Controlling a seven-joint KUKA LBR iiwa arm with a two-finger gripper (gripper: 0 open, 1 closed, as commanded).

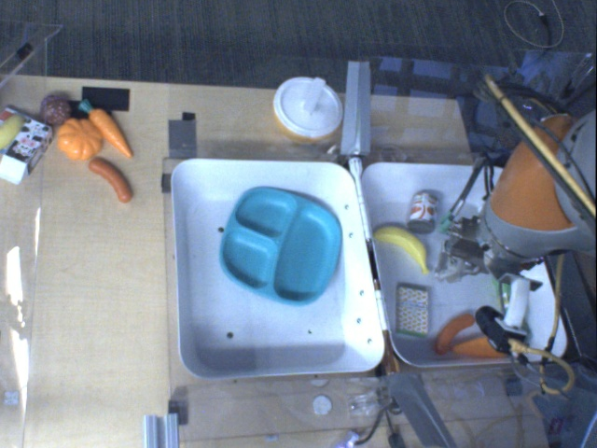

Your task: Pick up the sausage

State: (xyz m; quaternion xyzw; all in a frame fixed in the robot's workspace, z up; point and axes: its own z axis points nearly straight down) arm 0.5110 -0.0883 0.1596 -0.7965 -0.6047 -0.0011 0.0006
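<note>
A: Where is the sausage (454, 330)?

B: We see it lying on the floor of the right bin (392, 189), in the corner nearest the camera, just below and slightly left of the claw (464, 255). A carrot (483, 348) lies touching it on the far side from the claw.

A: Has the claw got hold of it?

B: No. Nothing sits between its parts that we can see, and we cannot tell whether it is spread or closed. It hangs above the bin floor, apart from the sausage.

A: So how far along are we?

B: We judge the pick as not yet made: approach, grip and lift all remain.

A: What else is near?

B: A banana (403, 245) just left of the claw, a can (423, 209) up-left of it, and a mesh pad (412, 308) below-left. The blue tray (280, 244) sits well left, in the left bin (191, 278).
</note>
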